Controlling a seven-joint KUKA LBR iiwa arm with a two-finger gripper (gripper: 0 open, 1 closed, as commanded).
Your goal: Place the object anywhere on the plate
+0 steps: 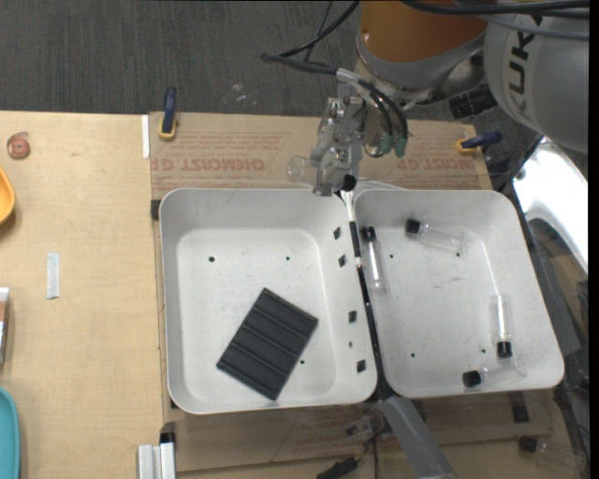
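Observation:
A black ribbed plate point(269, 342) lies flat and askew in the front part of the left bin point(187, 281). The right bin point(524, 281) holds several clear tubes with black caps: one along its left wall point(372, 260), one near the back point(435, 235), one at the right point(501, 321), and one at the front point(479, 376). My gripper point(333, 180) hangs over the back rim where the two bins meet, far behind the plate. A faint clear shape point(298, 169) shows just left of it; I cannot tell whether it is held.
Cardboard point(234, 150) lies under and behind the bins, pinned by a blue clamp point(168, 110) and an orange one point(473, 143). A wooden table point(75, 281) stretches left with small items on it. The arm's orange band point(421, 28) looms over the back right.

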